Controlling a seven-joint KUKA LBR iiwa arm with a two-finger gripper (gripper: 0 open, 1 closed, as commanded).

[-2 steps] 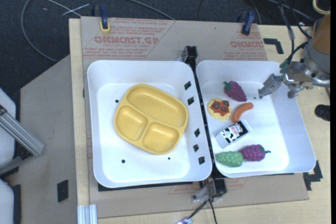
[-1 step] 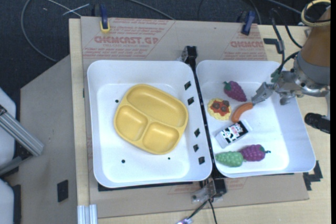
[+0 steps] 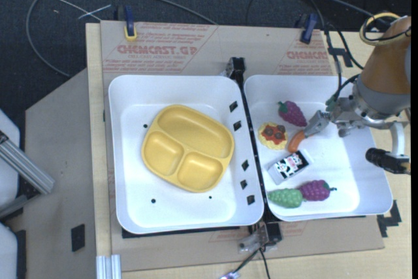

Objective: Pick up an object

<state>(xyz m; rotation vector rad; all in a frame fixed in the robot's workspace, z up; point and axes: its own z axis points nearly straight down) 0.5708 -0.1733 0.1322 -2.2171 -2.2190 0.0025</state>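
The gripper point(image 3: 312, 128) reaches into the right bin point(image 3: 372, 189) from its right edge, and I cannot tell from this slanted view if its tips are spread or closed. A small orange carrot point(image 3: 297, 140) lies touching or just under the tips, on their left and lower side, with its long axis running diagonally toward the arm. It sits near the middle of the bin. Around it are one pizza toy point(image 3: 273, 134), two purple grape bunches point(image 3: 292, 113), one green bunch point(image 3: 285, 197) and one black-and-white carton point(image 3: 289, 166). The left bin point(image 3: 124, 160) carries one yellow divided plate point(image 3: 187, 148).
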